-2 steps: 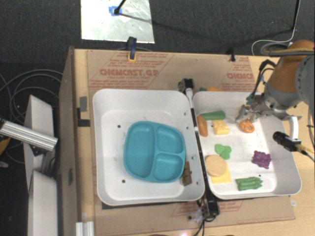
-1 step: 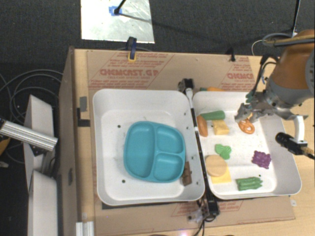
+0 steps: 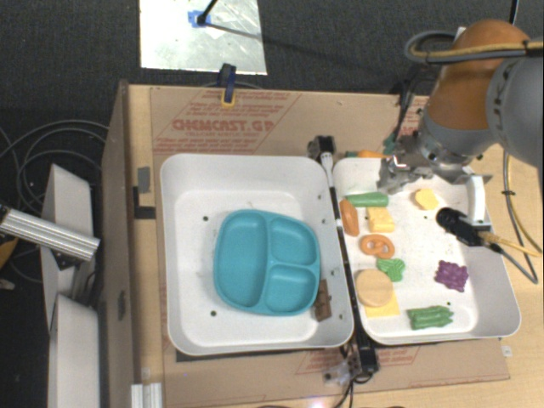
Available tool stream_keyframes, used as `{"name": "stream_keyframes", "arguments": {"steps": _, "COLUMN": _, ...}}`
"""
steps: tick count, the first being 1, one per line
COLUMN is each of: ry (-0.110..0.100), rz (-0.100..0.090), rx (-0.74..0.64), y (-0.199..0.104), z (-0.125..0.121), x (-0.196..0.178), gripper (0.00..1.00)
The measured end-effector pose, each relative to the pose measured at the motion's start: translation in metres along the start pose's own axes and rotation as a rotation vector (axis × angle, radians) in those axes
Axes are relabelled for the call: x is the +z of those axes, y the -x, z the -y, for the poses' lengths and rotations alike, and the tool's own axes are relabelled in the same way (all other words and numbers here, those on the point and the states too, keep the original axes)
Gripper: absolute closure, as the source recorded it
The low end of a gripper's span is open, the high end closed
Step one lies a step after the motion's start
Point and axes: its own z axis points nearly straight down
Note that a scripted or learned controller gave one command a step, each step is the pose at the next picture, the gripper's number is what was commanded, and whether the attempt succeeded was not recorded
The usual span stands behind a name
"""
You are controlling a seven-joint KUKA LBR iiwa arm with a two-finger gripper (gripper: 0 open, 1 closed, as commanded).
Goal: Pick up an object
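Hanging over the right bin (image 3: 497, 308), the gripper (image 3: 396, 174) sits just above a green toy (image 3: 366, 200). I cannot tell its grip.

gripper (image 3: 394, 177) above right bin (image 3: 501, 300) — toy food

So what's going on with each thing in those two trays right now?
Blue divided plate: upright in left bin, nothing on it.
End effector: low over right bin's far end.
Green bean: lying flat below it.
Purple grapes: resting untouched.
Pretzel: flat, untouched.
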Motion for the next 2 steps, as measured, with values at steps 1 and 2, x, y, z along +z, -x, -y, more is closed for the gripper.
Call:
{"name": "stream_keyframes", "arguments": {"steps": 1, "ry": -0.007, "rz": 0.004, "rx": 0.013, "y": 0.0148, "z": 0.0134, "x": 0.0371, "gripper": 1.0}}
{"name": "stream_keyframes", "arguments": {"steps": 2, "ry": -0.004, "rz": 0.003, "rx": 0.012, "y": 0.0141, "z": 0.0124, "x": 0.0353, "gripper": 0.0}}
